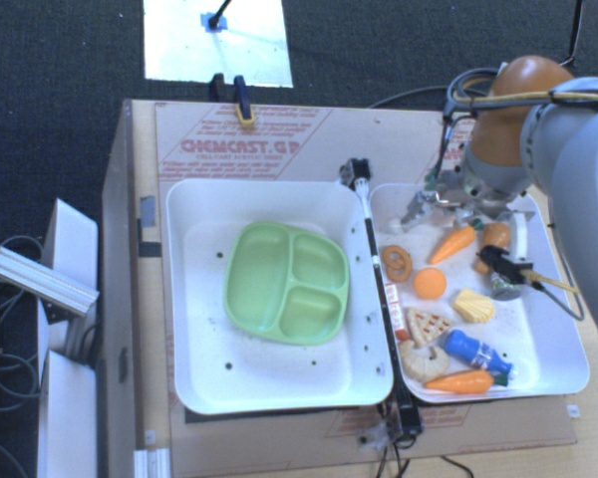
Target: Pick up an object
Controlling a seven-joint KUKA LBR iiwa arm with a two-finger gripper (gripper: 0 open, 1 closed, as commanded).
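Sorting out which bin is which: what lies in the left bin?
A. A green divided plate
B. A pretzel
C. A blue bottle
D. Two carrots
A: the green divided plate lies in the left bin; the food toys sit in the right bin.

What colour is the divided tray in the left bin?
Pale green; the divided tray shows best in the camera view.

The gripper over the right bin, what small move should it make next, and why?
Probably straight down and slightly toward the carrot. The gripper sits at the right bin's far end with nothing visibly between its fingers, and that carrot lies nearest.
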